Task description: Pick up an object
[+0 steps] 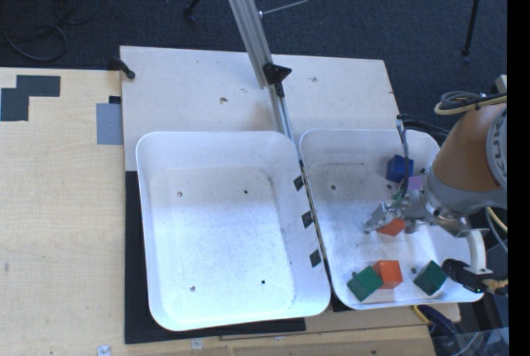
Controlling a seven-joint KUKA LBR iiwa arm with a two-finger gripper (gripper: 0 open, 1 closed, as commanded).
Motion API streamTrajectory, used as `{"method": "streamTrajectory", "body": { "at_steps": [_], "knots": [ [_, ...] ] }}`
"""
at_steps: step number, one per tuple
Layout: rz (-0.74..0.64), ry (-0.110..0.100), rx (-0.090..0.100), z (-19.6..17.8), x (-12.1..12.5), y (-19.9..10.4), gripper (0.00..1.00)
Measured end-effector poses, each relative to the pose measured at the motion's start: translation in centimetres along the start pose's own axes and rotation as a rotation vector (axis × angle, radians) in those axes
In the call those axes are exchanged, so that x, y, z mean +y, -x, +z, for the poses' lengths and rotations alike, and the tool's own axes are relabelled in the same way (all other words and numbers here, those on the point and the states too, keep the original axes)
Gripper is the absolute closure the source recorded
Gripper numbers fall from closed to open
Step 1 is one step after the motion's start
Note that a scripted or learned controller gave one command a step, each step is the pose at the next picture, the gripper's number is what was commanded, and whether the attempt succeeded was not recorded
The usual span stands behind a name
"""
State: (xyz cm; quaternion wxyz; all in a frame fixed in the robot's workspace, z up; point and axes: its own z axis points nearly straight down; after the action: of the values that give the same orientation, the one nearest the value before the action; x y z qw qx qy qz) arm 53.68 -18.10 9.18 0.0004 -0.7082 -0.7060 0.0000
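Right bin [364,146] holds everything. Nearest the camera, along its front rim and below the gripper [389,218]: green block [363,284], orange block [388,272] touching it, and a second green block [430,277] a bit to the right. Gripper sits low in the bin's right half, a small red-orange block [392,227] right at the fingertips; can't tell whether the fingers are gripping it or how wide they are. Just beyond the gripper: blue block [399,168] near the far-right wall. Open floor lies left of the gripper up to the divider. Left bin [217,230] well to its left. Count: 2 green, 1 orange, 1 red-orange, 1 blue; 2 bins.
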Motion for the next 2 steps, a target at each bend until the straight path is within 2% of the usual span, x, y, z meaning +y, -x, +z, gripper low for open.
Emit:
{"method": "streamTrajectory", "body": {
  "at_steps": [1, 2],
  "knots": [
    [0.002, -0.001, 0.001, -0.9, 0.1, 0.1, 1.0],
    [-0.002, -0.002, 0.0, -2.0, 0.4, 0.8, 1.0]
  ]
}}
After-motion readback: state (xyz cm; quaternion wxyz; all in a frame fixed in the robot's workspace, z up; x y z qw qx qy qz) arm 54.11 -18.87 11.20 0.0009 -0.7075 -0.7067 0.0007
